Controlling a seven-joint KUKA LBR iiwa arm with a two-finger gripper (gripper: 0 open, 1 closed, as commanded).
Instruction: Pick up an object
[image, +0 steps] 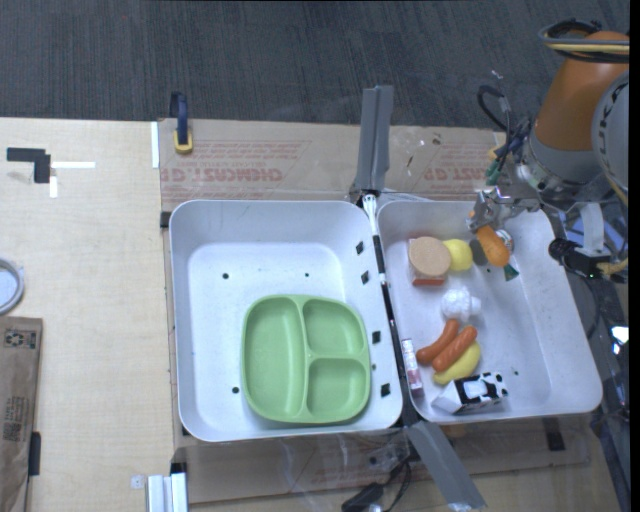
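My gripper (491, 222) hangs over the back of the right bin (560, 350), shut on a small orange toy (492, 247) that sticks out below its fingertips. Just left of it lie a yellow lemon-like piece (459, 255) and a round tan and red sandwich (429, 260). Further forward in the same bin are a white lumpy ball (457, 302), two orange-red sausages (449, 344), a yellow banana (458, 366) and a black and white carton (478, 392).
The left bin (200, 300) holds a green divided plate (305, 358). A thin red and white stick (408, 363) lies along the right bin's left wall. Upright grey posts stand at the divider, back (376, 135) and front.
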